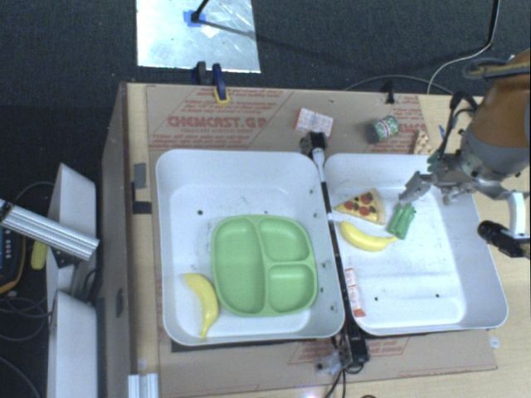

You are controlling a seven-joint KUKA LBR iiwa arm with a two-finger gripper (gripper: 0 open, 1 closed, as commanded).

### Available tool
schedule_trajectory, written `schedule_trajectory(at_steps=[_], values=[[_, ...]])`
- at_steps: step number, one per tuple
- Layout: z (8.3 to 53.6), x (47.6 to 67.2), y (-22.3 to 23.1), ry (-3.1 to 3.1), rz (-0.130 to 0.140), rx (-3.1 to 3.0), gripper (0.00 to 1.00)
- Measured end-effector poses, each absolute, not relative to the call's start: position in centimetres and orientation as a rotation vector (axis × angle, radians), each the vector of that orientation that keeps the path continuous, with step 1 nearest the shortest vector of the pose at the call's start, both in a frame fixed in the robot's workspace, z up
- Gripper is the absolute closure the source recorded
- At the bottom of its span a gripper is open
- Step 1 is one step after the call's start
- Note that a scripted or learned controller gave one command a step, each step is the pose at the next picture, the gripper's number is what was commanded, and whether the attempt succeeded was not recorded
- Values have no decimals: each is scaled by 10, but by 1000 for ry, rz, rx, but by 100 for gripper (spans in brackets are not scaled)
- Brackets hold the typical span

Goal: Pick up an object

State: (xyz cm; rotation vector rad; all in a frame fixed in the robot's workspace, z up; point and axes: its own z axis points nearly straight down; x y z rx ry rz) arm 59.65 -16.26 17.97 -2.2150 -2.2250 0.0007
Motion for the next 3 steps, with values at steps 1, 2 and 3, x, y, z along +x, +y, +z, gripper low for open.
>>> schedule_trajectory(at_steps=[1,2,3], values=[[89,605,-163,-2229,-8,-2225,0],[98,606,-163,-2232,-9,-2224,100],[169,608,-114,-2230,-6,-2218,100]])
